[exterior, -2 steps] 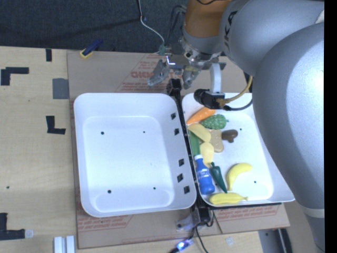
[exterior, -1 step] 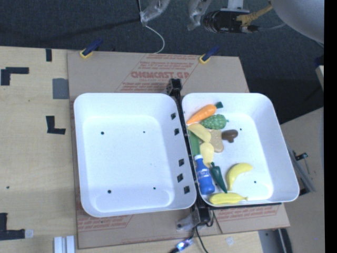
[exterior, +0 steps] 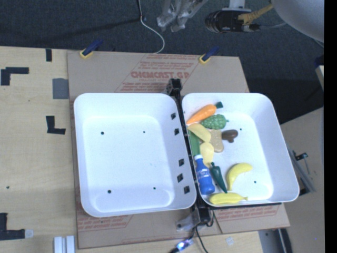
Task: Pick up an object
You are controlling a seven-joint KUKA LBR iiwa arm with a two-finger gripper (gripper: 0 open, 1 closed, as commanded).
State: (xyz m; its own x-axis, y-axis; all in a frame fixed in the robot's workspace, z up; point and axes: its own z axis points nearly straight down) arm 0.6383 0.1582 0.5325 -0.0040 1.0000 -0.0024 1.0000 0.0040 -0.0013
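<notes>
My gripper point(exterior: 176, 16) is up at the top, high over the dark floor behind the bench. It is blurry, so I cannot tell its state. I see nothing in it.

The toys are all in the right bin point(exterior: 268, 141), bunched along its left wall. So they lie down and a bit to the right of my gripper, well apart from it. The left bin point(exterior: 89, 157) is beside them.

The carrot point(exterior: 202, 113) is the toy nearest to me. It lies slanted, with its green tip up and to the right. Just under it sits a bumpy green toy point(exterior: 215, 122). Lower down is a blue bottle point(exterior: 204, 177), long from top to bottom, right by the wall. The banana point(exterior: 238, 172) lies more on its own.

I think the banana is the easy pick. The wall and crowded toys could get in my way for the others.
</notes>
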